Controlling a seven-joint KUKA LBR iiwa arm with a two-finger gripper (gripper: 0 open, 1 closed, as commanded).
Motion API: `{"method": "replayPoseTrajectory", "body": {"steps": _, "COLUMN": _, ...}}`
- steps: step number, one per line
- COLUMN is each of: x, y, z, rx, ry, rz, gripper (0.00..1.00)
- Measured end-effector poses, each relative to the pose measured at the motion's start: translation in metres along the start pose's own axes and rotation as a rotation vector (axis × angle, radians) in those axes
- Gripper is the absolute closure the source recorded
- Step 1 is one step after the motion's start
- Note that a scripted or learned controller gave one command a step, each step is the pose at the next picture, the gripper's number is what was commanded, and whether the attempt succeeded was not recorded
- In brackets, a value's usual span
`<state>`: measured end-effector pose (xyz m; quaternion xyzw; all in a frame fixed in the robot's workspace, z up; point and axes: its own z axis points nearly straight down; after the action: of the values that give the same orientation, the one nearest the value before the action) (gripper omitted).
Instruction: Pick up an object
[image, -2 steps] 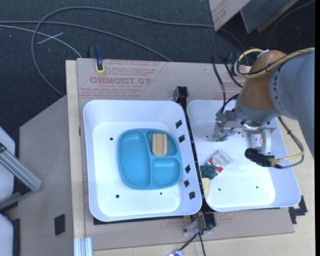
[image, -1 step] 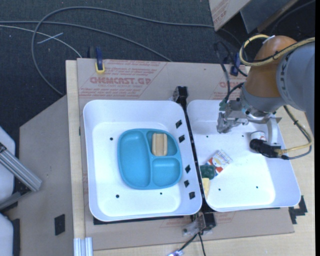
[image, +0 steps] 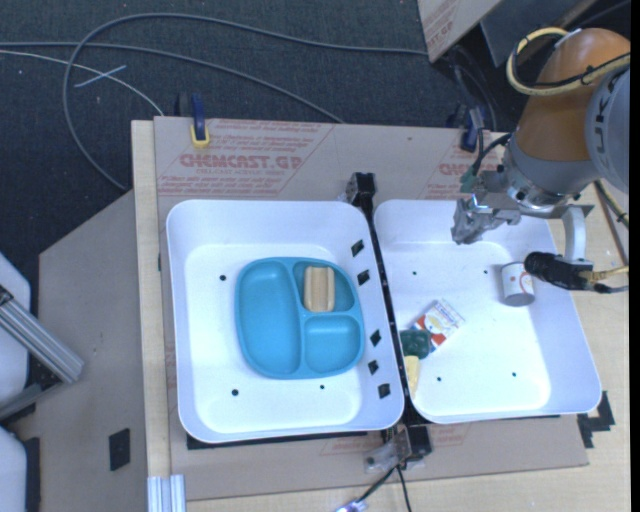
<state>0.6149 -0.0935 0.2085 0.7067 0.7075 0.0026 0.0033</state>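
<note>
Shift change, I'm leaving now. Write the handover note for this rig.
Gripper: over the right bin's far end, nothing seen held.
Right bin: small colourful packet and green piece by the divider; grey cylinder toward the right side.
Left bin: blue divided tray with a tan block in its top right compartment.
Done: nothing picked.
Left: grasp and lift one object.

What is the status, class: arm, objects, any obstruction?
Gripper above right bin's far edge, holding nothing visible. Small packet near that bin's left side; tan block in blue tray. Grey cylinder lies nearby.
</note>
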Motion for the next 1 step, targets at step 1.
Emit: {"method": "replayPoseTrajectory", "body": {"steps": 1, "x": -0.0034, "y": -0.0018, "z": -0.0645, "rx": -0.001, "ry": 0.000, "rz": 0.000, "gripper": 1.00}}
